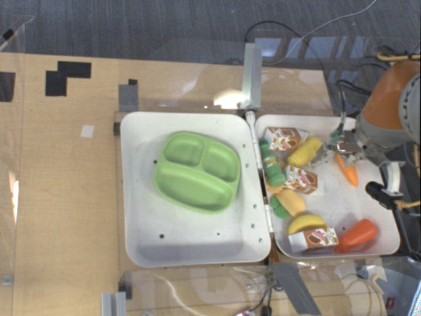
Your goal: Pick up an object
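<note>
The right bin holds several toy foods. A small orange carrot lies near its right side. My gripper hangs just above and left of that carrot, under the grey wrist and orange band. Nothing shows held in it. Left of the gripper lie a yellow piece and a printed carton. Along the bin's left wall sit a green bottle, a second printed packet and a yellow-orange piece. At the front are a banana, a brown carton and a red-orange vegetable.
The left bin carries a green divided plate. A metal divider rail separates the two bins. A black and white part sticks over the right bin's right edge. Cables run behind the bins at top right.
</note>
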{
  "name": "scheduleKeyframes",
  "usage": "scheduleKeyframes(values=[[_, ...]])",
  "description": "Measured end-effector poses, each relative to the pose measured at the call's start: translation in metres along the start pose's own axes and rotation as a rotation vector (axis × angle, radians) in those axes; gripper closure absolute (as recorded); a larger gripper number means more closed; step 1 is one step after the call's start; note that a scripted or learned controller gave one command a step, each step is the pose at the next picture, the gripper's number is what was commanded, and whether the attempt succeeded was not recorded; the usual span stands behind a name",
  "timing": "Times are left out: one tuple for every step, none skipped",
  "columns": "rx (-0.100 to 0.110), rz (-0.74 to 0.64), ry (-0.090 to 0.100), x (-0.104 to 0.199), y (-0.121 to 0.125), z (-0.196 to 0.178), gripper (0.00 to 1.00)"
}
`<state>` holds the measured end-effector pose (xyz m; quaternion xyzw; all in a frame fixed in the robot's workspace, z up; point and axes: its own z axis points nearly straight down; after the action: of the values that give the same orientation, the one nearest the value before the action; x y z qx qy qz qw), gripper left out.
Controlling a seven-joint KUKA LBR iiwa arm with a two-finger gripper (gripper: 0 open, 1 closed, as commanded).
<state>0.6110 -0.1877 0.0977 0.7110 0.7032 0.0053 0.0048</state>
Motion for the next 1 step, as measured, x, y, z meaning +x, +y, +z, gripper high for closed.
scheduleKeyframes(values=[[0.088,0.138,0.011,0.0039,0.0464,0.0024,0.0]])
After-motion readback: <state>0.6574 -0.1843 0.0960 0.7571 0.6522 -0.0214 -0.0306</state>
